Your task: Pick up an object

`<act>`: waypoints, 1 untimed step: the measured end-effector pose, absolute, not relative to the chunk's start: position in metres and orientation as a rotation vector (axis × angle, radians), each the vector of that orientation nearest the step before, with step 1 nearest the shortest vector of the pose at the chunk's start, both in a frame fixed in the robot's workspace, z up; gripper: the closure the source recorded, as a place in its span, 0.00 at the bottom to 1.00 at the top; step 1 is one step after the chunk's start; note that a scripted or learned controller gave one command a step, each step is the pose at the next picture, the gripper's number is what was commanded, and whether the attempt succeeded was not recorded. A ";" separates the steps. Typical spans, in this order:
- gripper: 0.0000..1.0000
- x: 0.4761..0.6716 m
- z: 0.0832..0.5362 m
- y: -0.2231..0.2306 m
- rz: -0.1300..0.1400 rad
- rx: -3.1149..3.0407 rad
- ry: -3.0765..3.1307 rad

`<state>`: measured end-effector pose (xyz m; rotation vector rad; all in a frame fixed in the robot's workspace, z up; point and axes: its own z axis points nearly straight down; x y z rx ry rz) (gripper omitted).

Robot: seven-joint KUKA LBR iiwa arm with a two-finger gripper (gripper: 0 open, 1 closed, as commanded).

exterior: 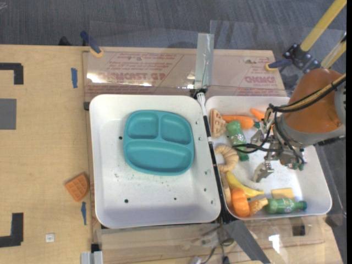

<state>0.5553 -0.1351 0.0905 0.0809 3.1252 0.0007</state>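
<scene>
Gripper (263,172) hangs low in the right bin (316,172), middle-right of frame, over bare white floor, nothing between its fingers; they look spread a little, tips apart.

Nearest candidates sit left and below it: banana (242,185) just beside the tips, orange fruit (240,202) under that, green bottle (283,205) lying flat near the lower rim, yellow block (282,193) above it. Judged as toy plastic: light, stiff, smooth, so likely slippery. Banana is curved and narrow, best pinched across its middle. Bottle is round and may roll; grip across the body.

Further up: croissant-like piece (228,154), green can (236,132), carrot (237,119), waffle slice (218,123), all crowded by the divider.

Bin floor is flat and slick, walls shallow. Free room on the bin's right half. Left bin (110,191) holds 1 teal tray (159,142).
</scene>
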 end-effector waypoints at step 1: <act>0.00 0.619 0.090 -0.106 -0.005 -0.235 3.118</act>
